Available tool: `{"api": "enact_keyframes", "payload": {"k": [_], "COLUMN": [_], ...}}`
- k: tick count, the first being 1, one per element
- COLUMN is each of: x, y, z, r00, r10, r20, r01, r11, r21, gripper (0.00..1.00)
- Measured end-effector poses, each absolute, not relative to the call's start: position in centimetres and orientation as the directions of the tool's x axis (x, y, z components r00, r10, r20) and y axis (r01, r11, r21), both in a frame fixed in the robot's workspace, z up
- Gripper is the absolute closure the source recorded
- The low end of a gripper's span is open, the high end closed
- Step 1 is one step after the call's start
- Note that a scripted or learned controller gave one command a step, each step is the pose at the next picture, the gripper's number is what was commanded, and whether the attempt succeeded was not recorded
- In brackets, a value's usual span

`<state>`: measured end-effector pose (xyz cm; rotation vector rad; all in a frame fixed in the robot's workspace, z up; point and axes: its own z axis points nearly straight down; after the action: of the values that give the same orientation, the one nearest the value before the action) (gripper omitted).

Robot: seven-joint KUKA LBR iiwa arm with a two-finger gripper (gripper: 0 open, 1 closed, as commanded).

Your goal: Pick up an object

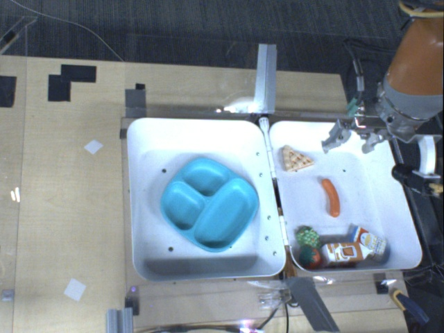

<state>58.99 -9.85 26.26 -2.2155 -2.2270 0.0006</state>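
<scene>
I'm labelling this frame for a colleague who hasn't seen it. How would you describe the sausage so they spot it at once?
Look in the right-hand white bin. Near its middle lies the sausage, alone on bare floor. It is the only slim orange-red cylinder, unlike the tan waffle wedge above it.

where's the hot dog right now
In the camera view, the hot dog lies near the middle of the right bin, below the waffle slice and above the carton.

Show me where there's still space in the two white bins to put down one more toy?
Right bin: free floor between the sausage and its right wall, also left of the sausage below the waffle slice. Its front edge is crowded by broccoli, tomato and carton. Left bin: only corners around the blue divided plate.
</scene>
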Motion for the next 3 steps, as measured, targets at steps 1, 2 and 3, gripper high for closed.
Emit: {"api": "enact_keyframes", "payload": {"k": [1,2,3], "x": [54.6,58.9,59.2], "y": [-9.0,-15.3,-15.3], "z": [12.0,8.8,10.2], "r00": [-0.141,-0.096,-0.097], "r10": [0.990,0.995,0.995], "r20": [0.000,-0.003,-0.005], "r01": [0.990,0.995,0.995], "r11": [0.141,0.096,0.097], "r21": [0.002,0.010,0.018], "gripper": [0.00,0.00,1.00]}}
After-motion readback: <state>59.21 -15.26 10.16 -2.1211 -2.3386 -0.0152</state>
